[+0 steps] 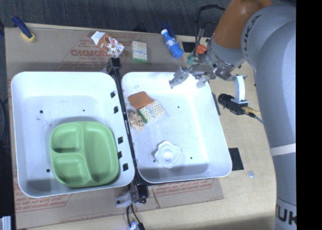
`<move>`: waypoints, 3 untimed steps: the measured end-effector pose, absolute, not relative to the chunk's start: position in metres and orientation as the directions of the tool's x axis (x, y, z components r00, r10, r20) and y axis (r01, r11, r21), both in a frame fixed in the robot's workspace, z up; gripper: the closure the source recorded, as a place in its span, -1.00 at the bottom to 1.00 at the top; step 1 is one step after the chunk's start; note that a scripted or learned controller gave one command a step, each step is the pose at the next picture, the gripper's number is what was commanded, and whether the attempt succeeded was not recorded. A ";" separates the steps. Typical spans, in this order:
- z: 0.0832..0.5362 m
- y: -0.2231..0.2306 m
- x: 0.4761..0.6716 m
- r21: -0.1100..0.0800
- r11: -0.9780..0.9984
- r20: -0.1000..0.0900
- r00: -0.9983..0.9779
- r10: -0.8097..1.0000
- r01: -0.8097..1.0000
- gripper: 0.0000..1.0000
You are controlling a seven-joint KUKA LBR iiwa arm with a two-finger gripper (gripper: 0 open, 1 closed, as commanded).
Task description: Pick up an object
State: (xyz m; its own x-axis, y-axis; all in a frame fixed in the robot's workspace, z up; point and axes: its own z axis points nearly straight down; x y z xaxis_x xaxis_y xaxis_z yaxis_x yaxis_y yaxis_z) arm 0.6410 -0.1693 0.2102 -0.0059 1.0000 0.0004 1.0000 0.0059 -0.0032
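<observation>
Hovering open and empty over the right bin's far edge, gripper, snack packets below-left of it.

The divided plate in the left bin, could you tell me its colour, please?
Light green, seen clearly in the camera view: divided plate.

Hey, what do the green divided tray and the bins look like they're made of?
The green tray looks like molded plastic, matte: even color, rounded compartment edges. The bins look like thin white formed plastic, slightly glossy, with soft rounded rims. Neither can be confirmed from looks alone.
</observation>
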 end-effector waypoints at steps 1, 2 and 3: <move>0.090 -0.133 0.633 -0.007 0.006 0.002 -0.006 1.000 1.000 -1.00; 0.102 -0.133 0.635 -0.004 0.010 0.001 -0.010 1.000 1.000 1.00; 0.193 -0.063 0.657 0.001 0.007 0.001 -0.007 1.000 1.000 1.00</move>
State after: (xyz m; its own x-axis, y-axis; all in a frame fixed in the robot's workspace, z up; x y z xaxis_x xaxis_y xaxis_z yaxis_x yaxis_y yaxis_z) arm 0.6573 -0.0629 0.1932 -0.0067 1.0000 0.0014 1.0000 0.0067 0.0005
